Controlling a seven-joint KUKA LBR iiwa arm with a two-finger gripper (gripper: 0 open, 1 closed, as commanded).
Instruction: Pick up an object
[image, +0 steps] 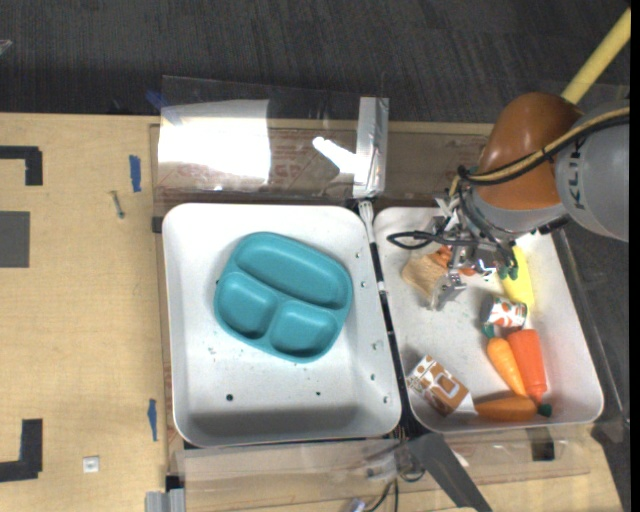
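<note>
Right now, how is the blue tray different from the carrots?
The blue tray is big, wide and divided into sections; the carrots are small, thin and orange. The tray lies alone in the left bin; the carrots lie among other toys in the right bin. Both rest flat.

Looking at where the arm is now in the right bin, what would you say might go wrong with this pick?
1. The gripper sits among crowded items: a tan object beside it and the banana close by, so it may nudge neighbours or grab two.
2. The carrots lie packed together against the right bin wall, which could block the fingers.
</note>
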